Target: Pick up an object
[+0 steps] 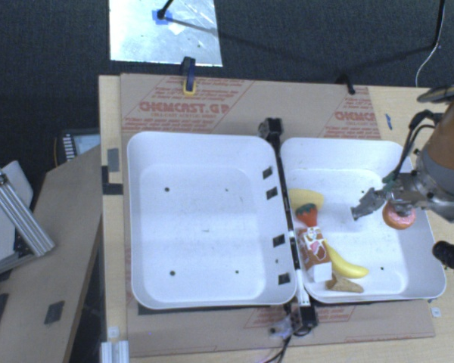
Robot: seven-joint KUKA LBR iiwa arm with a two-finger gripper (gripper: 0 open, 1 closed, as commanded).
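Camera view looks down at a slant on two white bins side by side on the worktop; the left bin (204, 218) takes the middle of the frame and the right bin (363, 180) the right side. Objects cluster along the right bin's left wall: a yellow piece (306, 197), a red strawberry-like toy (307, 214), a red-and-white packet (314, 248), a banana (346, 265) and a tan scrap (344, 284). A pink, doughnut-like round thing (399, 217) lies apart, near the right edge of the frame.

The arm's gripper (374, 201) hangs low over the right bin, just left of the doughnut. Its jaws look parted, and nothing sits between them. I judge the step to be the approach: no object is grasped yet. The next move calls for choosing a target, most likely the doughnut close by, centring the jaws over it, descending and closing.
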